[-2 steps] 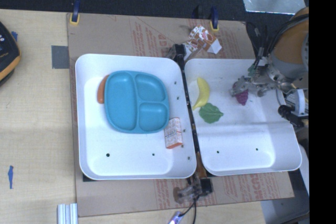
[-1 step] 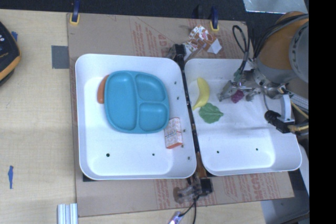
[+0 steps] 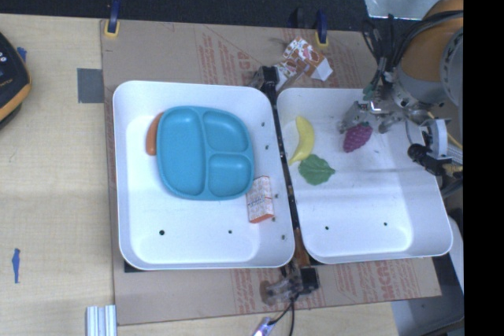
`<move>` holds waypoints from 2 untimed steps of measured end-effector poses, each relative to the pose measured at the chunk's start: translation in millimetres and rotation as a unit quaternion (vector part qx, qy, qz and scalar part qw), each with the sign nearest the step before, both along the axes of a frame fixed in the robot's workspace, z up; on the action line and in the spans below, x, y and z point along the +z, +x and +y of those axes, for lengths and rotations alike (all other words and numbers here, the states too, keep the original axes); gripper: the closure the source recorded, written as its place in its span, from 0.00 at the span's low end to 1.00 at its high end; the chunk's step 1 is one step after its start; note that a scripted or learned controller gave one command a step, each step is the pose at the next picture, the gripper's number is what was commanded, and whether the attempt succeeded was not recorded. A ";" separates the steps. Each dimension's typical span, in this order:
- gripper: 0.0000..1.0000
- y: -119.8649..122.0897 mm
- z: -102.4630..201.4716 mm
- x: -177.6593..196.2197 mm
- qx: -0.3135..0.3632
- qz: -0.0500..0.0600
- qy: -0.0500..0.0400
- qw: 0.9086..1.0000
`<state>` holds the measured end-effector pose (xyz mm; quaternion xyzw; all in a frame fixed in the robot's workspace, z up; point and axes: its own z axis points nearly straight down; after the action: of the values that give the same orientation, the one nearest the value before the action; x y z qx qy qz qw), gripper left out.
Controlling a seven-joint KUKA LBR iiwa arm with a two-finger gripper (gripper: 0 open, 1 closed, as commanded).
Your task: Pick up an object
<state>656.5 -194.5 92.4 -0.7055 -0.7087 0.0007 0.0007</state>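
A purple bunch of toy grapes point(image 3: 357, 138) lies in the back part of the right bin point(image 3: 378, 236). My gripper point(image 3: 367, 116) hangs directly over the top end of the grapes, reaching in from the right, and it is either just above them or touching them. A yellow banana point(image 3: 302, 138) and a green leaf-shaped toy point(image 3: 316, 170) lie near the right bin's left wall.
The left bin point(image 3: 197, 244) holds a blue divided plate point(image 3: 205, 153) with an orange item point(image 3: 151, 136) tucked under its left edge, and a small printed packet point(image 3: 260, 199) by its right wall. A crumpled wrapper point(image 3: 303, 59) lies behind the bins.
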 end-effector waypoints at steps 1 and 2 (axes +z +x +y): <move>0.00 -36.3 44.5 -0.5 0.001 0.001 -0.001 1.000; 0.00 -1.2 56.9 -0.1 0.000 0.000 0.000 1.000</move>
<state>655.2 -137.6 92.3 -0.7056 -0.7086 0.0007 0.0009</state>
